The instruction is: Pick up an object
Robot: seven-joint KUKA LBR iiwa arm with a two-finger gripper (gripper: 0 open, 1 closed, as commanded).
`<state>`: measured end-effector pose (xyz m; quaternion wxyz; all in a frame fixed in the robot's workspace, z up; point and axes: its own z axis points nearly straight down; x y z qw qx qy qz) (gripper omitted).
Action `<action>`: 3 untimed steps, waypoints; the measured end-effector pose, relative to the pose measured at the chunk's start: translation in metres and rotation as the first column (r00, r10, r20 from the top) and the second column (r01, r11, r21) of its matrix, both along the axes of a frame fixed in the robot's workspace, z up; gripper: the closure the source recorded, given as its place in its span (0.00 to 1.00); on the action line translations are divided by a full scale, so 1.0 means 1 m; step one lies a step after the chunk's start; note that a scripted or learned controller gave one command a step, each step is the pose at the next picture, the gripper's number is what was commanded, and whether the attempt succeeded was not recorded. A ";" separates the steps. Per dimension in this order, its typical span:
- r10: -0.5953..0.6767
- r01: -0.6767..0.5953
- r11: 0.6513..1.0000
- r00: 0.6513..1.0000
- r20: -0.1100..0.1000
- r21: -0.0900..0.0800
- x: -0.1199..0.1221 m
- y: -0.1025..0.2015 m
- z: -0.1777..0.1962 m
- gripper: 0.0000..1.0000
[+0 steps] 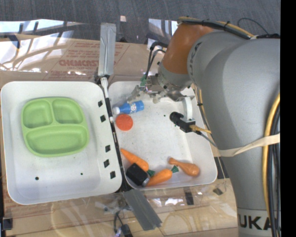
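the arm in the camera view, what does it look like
A bulky, rounded grey arm with an orange band above the wrist. Yellow and black cables run along it, and white "UKA" lettering marks its base. The small metallic end effector carries thin dark wires.

Two bins sit side by side on the desk (29, 216). The left bin (19, 181) holds a divided tray (54, 126). In the right bin (158, 132), a bottle (129, 107) lies at the far left with a ball (124, 122) just before it; two carrots (134, 160) (160, 177), a block (136, 174) between them, and a drumstick (185, 167) lie along the near wall.
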<state>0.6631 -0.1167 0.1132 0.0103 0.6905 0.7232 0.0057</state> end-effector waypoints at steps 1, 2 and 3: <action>0.018 -0.018 1.000 1.000 -0.021 0.005 -0.012 0.022 -0.019 0.00; 0.066 -0.066 0.998 0.997 -0.027 0.006 -0.077 0.014 -0.021 0.00; 0.070 -0.070 0.998 0.997 -0.027 0.006 -0.076 0.014 -0.012 1.00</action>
